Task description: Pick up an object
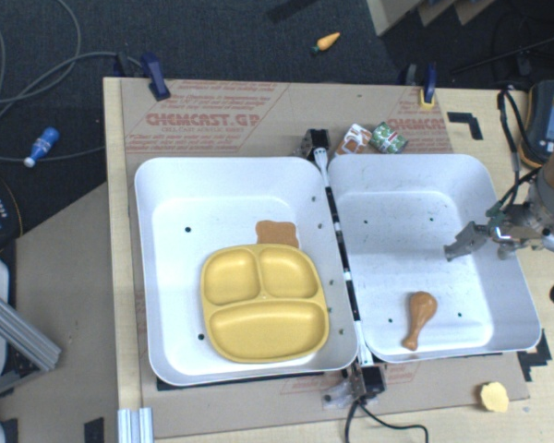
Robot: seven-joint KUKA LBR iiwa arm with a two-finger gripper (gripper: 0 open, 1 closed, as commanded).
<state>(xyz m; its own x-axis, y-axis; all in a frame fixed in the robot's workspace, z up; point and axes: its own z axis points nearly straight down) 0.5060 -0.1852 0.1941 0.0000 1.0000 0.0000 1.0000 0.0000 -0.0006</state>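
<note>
A brown toy chicken drumstick [419, 317] lies in the right bin [415, 178] near its front edge. A yellow divided plate [263, 303] rests in the left bin [166, 201], and a flat brown toast piece [276, 233] lies just behind the plate. My gripper [474, 231] hovers over the right side of the right bin, up and to the right of the drumstick. It is open and holds nothing.
Small crumpled packets [374, 138] sit on the bench behind the right bin. A yellow lump [493, 396] lies on the bench at the front right. Clamps [154, 76] grip the board's back edge. A black divider strip [340, 257] runs between the bins.
</note>
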